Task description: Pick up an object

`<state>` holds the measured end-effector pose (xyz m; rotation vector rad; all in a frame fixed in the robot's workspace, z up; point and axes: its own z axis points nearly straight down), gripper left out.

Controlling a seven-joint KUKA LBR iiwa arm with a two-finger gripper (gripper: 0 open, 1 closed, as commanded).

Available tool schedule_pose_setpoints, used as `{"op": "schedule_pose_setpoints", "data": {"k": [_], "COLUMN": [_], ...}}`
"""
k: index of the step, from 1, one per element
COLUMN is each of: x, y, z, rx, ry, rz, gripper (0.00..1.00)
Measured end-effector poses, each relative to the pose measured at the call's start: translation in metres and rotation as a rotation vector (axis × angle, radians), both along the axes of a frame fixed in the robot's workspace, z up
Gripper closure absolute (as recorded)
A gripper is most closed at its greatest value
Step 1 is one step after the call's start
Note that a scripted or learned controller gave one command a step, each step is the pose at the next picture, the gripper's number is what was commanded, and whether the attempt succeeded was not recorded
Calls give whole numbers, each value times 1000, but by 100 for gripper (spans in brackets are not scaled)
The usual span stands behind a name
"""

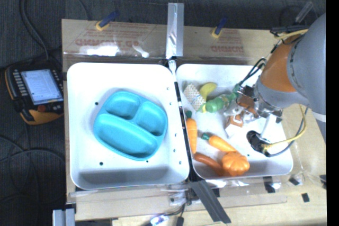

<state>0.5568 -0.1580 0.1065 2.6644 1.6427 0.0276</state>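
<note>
The worktop [122,39] carries two shallow white bins side by side. The left bin [85,82] holds a blue divided tray [131,123], which lies a little tilted near the middle. The right bin [278,164] holds the small toy foods. The grey arm [312,71] with its orange band reaches in from the right, and its claw [239,113] is low over the middle of the right bin, but I cannot tell if it is spread or pressed together, or if it pinches something. Below it lie an orange pumpkin [235,163] and a carrot [222,142]; another carrot [192,134] lies along the left wall. Near the top there are a yellow lemon [208,89], a pale corn cob [194,96] and a green piece [213,105]. These things look like light, stiff, smooth plastic, so they probably slip easily. I think the carrot near the pumpkin is best to take, across its thin middle.
</note>
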Motion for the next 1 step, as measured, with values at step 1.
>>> {"op": "schedule_pose_setpoints", "data": {"k": [1], "x": [-31], "y": [48], "z": [104], "rx": [-1], "ry": [26], "rz": [92], "gripper": [100]}}
